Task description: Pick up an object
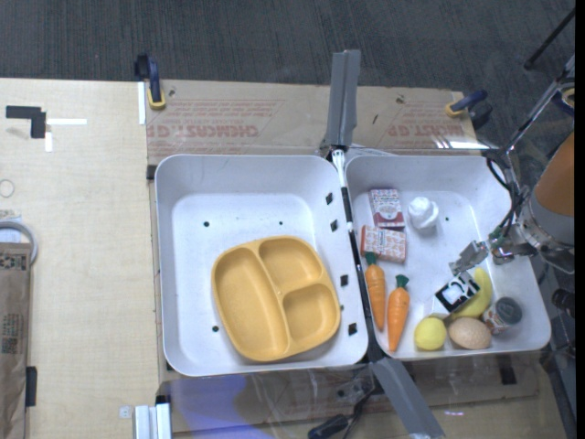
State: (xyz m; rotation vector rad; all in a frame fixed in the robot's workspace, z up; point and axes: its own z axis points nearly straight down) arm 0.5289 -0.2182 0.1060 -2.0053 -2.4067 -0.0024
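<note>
Camera view: I am hovering my tool (468, 262), fingers spread and gripping nothing, at the frame's right in the right bin (539, 332). The banana (479, 297) is lying just below it, long axis slanting upper-right to lower-left.

The left bin (183, 245) has free floor along its back and left side; the yellow plate (274, 297) fills the front middle. The right bin (457, 186) is crowded. Two cartons (385, 225) and two carrots (387, 302) stand in a row by the divider, a white cap (422, 213) lies behind. The lemon (430, 333), egg (469, 333), banana (477, 295) and small jar (504, 314) block the front right corner. The pincer (468, 258) hangs just above the banana. Free floor lies in the middle, between the carrots and the banana.
</note>
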